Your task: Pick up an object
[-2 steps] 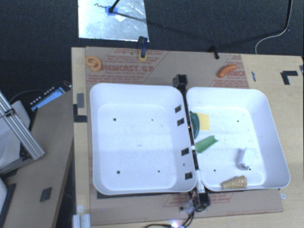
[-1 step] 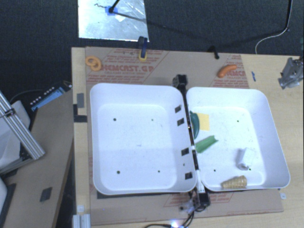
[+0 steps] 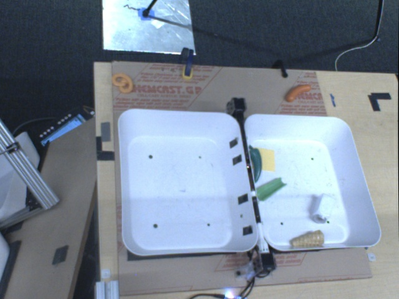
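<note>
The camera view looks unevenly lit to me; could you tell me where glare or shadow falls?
In the camera view, the left bin is brighter across its lower floor; the foil sheet beyond the bench shows patchy glare; the small items look soft.

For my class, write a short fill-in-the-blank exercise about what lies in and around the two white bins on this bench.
1. The flat yellow square lies in the ____ shallow white bin.
2. The tan ridged cone lies along that bin's ____ edge.
3. The small orange sausage-shaped toy lies on the ____, outside both bins.
4. The green leaf-shaped piece lies just below the ____ square.

Missing words: right; near; cardboard; yellow
</note>
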`<state>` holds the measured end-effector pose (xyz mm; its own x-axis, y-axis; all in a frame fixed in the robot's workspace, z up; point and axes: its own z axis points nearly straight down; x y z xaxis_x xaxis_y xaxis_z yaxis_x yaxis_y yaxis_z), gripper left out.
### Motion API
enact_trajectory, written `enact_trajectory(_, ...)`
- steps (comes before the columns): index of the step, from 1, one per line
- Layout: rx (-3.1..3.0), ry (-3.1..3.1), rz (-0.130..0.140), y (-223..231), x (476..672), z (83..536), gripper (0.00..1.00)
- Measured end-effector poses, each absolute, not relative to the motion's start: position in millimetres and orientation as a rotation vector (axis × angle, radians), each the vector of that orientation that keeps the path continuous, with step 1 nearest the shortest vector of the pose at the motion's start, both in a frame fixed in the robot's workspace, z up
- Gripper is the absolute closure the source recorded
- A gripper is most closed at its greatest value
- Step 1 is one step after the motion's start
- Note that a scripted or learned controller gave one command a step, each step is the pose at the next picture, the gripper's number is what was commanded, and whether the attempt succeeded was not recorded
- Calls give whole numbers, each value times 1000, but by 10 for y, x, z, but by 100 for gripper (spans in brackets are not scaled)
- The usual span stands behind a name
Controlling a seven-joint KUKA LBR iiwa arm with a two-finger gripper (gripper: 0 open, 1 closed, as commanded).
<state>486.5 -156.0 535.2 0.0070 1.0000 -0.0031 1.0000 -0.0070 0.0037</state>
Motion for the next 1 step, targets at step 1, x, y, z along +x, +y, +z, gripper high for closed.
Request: enact_trajectory(1,2210,2244,-5,-155,5009,3907,100)
